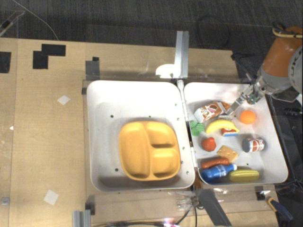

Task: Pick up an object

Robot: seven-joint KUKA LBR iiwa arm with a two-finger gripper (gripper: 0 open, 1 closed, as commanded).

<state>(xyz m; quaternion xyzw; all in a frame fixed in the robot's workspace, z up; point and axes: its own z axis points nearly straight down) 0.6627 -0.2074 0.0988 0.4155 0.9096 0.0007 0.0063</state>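
The right bin (pixel 277 141) holds several toy foods. Among them are a brown and white snack packet (pixel 209 111), a yellow banana (pixel 220 125), an orange ball (pixel 247 117), a red tomato (pixel 209 144) and a small can (pixel 253 145). A cracker (pixel 227 152), a sausage (pixel 215 163), a blue bottle (pixel 217 172) and a yellow-green pickle (pixel 245 175) lie along the front. My gripper (pixel 236 106) reaches in from the upper right. Its tip hangs between the snack packet and the orange ball, just above the banana. Nothing visible is lifted.
The left bin (pixel 102 126) carries a yellow divided plate (pixel 149 150). A green toy piece (pixel 196 128) lies against the wall between the bins. A metal post (pixel 182 56) stands behind the bins. The grey arm with its orange band (pixel 279 56) crosses the right bin's far right corner.
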